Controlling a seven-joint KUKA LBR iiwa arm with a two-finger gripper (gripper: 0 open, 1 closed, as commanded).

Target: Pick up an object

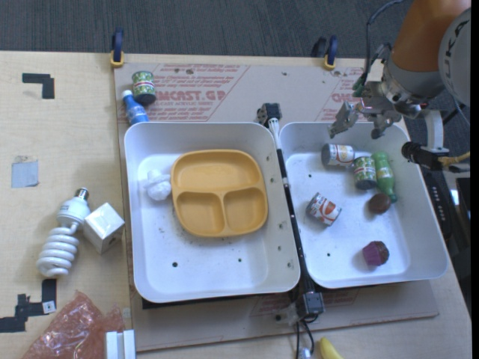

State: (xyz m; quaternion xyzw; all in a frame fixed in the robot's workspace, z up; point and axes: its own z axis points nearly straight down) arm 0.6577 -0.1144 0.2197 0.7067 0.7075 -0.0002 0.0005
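1. The fingers point(361, 122) are spread wide with nothing between them, hanging over the far edge of the right bin point(419, 264).
2. Above them the grey wrist rises to the orange band of the arm point(426, 21), which comes in from the upper right.
3. Just below the fingers a small silver can point(338, 154) lies on its side near the bin's far wall.
4. Beside that can, a green-labelled can point(364, 173) and a green bottle point(385, 175) lie close together, touching or nearly so.
5. A brown rounded item point(380, 203) sits just below the bottle.
6. A red and white can point(324, 209) lies tilted near the bin's middle, apart from the others.
7. A purple item point(375, 253) rests nearer the front of the right bin.
8. The left bin point(150, 268) holds a yellow divided plate point(219, 191) and a white lump point(158, 188) touching the plate's left rim.
9. On the desk point(60, 140) left of the bins lie a spiral light bulb point(63, 234) and a white cube point(104, 226).
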